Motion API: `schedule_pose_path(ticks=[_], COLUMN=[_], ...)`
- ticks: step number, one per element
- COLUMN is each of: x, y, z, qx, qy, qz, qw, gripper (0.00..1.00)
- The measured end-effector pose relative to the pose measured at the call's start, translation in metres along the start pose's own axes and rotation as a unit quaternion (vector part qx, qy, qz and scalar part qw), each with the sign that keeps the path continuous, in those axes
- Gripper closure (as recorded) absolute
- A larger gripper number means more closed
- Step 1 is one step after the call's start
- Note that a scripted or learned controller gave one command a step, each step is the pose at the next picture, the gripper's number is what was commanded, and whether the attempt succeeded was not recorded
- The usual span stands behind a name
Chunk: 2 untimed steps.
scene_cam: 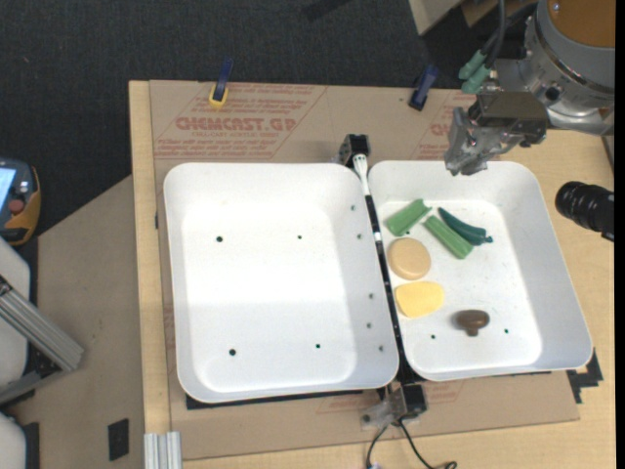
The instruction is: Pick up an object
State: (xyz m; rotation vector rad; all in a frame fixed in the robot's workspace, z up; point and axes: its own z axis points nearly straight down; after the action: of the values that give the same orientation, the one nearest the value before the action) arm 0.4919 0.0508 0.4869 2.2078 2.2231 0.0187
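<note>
My gripper [469,160] hangs above the far edge of the right bin [547,262], with nothing visible between its fingers. In that bin lie a light green block [406,217], a green strip [448,236] with a darker teal curved piece [463,227] across it, a tan round disc [409,258], a yellow soft piece [420,299] and a small brown mushroom-shaped piece [473,321]. All of them sit in the bin's left half, nearer the camera than the gripper.
The left bin [195,262] stands beside the right one, with a black clip [354,150] at the far end of the seam between them. A blue and yellow clamp [221,87] and a blue clamp [424,87] sit on the cardboard at the back.
</note>
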Motion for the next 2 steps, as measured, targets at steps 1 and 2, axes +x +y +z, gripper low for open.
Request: schedule_pose_path(ticks=[1, 2], x=[-0.029, -0.054], y=[-0.013, 0.012], z=[0.012, 0.198], qx=[0.008, 0.016], qy=[-0.001, -0.002], qz=[0.005, 0.006], qw=[0.9999, 0.9999], gripper=[1.0, 1.0])
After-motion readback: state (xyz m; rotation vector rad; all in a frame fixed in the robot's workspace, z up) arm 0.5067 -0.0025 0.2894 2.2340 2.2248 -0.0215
